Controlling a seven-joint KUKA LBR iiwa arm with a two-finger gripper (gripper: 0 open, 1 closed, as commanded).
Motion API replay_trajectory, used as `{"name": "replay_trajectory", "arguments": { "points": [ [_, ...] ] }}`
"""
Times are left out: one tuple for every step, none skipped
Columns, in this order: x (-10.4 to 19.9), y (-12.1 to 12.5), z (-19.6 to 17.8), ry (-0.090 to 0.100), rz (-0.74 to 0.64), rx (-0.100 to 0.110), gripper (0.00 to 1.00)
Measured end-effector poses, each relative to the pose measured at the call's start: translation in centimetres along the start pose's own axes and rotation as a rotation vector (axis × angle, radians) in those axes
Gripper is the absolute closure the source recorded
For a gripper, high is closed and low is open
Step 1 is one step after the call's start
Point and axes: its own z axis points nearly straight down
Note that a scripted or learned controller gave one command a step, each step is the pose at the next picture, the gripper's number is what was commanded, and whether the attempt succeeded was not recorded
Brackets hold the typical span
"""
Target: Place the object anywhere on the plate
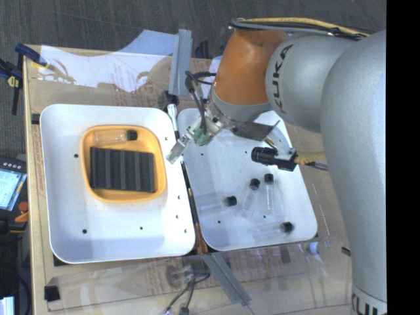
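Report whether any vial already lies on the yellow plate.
Yes: one black-capped vial lies flat on the yellow plate's upper rim.

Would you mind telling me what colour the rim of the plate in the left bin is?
Yellow-orange, around a dark ribbed centre; the rounded square plate shows best in the camera view.

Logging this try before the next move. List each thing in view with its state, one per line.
gripper: over the seam between the bins, fingers hard to read.
yellow plate: in the left bin, flat, holding a dark ribbed insert.
vial on plate: lying at the plate's top edge.
loose vials: clear, black-capped, lying scattered in the right bin.
right bin: level, under the arm.
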Motion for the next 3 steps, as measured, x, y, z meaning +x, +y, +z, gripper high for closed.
{"name": "replay_trajectory", "arguments": {
  "points": [
    [2.92, 3.37, -0.14, -0.004, -0.171, -0.005, 0.0],
    [2.89, 3.34, -0.14, -0.005, -0.171, -0.004, 0.0],
    [2.89, 3.34, -0.14, -0.005, -0.171, -0.004, 0.0]
  ]
}}
